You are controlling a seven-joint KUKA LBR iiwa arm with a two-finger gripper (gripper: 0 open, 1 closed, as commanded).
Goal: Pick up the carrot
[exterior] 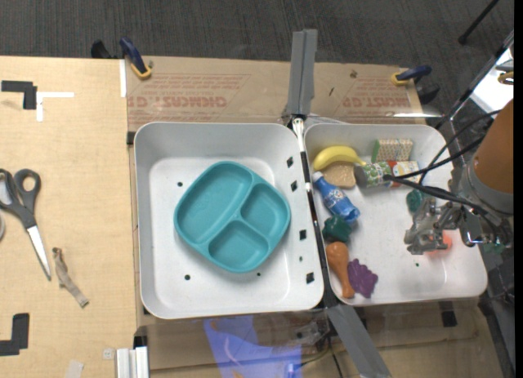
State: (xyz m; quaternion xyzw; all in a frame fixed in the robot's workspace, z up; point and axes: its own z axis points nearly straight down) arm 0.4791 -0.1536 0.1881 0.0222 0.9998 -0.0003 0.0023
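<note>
The carrot [339, 269] is an orange toy lying along the left wall of the right bin [458, 282], near the front. A dark green leafy piece [336, 228] touches its far end. My gripper [426, 236] hangs low over the right half of the same bin, well to the right of the carrot and apart from it. A small red-orange thing [442, 242] shows right beside the gripper. Nothing of the carrot is in the gripper.
Purple grapes [362, 277] lie against the carrot's right side. A blue bottle [333, 196], a banana [337, 156], a bread slice [341, 175] and small boxes [391, 161] crowd the bin's far part. The left bin [155, 229] holds a teal divided plate [233, 215].
</note>
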